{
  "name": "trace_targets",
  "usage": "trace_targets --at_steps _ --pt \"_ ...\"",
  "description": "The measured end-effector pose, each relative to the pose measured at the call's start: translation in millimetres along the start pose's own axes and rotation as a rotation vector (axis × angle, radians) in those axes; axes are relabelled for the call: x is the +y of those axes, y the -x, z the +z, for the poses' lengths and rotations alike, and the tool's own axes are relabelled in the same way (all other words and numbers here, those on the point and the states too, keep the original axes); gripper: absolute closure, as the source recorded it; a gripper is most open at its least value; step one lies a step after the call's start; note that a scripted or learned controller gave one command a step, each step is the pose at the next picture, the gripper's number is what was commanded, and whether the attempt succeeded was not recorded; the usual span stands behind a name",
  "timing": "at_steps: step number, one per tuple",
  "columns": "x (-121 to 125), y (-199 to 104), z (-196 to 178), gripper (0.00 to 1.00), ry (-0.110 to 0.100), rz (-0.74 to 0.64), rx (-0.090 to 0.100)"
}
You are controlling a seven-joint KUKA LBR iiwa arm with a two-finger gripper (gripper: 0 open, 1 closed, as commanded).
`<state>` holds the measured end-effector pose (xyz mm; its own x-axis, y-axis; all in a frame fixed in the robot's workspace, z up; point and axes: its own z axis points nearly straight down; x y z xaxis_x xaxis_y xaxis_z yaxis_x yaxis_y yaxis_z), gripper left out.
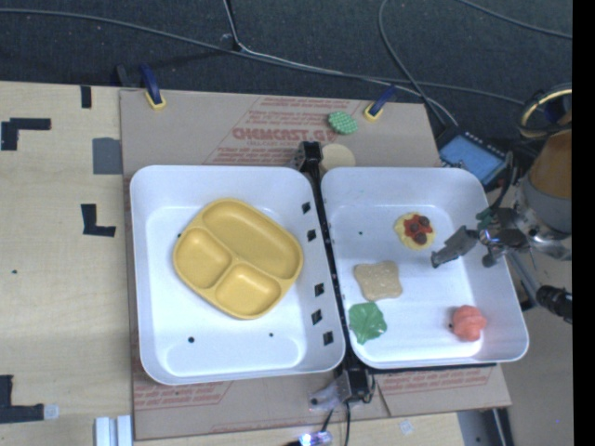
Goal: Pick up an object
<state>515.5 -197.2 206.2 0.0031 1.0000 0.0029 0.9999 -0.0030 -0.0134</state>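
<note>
Jaws spread open and empty hover at the frame's right, just right of the small round yellow-and-red toy pizza (415, 230).

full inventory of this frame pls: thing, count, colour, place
shallow white plastic bins: 2, white, side by side on the bench
yellow three-compartment plastic tray: 1, yellow, middle of the left bin
round toy pizza with red topping: 1, yellow and red, upper part of the right bin
tan toast-shaped toy: 1, tan, centre-left of the right bin
green leafy toy: 1, green, lower left corner of the right bin
pink-orange rounded toy: 1, pink-orange, lower right of the right bin
small green waffle-textured piece: 1, green, on the cardboard behind the bins
blue-and-yellow clamps: 2, cardboard's far edge
gripper: 1, dark grey, over the right bin's right side, beside the pizza, holding nothing
</note>
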Motion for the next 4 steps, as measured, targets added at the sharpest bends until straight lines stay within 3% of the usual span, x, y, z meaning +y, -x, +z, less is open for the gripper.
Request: trace_targets --at_steps 1,4 --pt "2.9 -0.3 -6.6 0.0 0.012 -0.004 -0.003" --pt "5.4 2.1 122.6 0.0 0.013 -0.004 -0.005"
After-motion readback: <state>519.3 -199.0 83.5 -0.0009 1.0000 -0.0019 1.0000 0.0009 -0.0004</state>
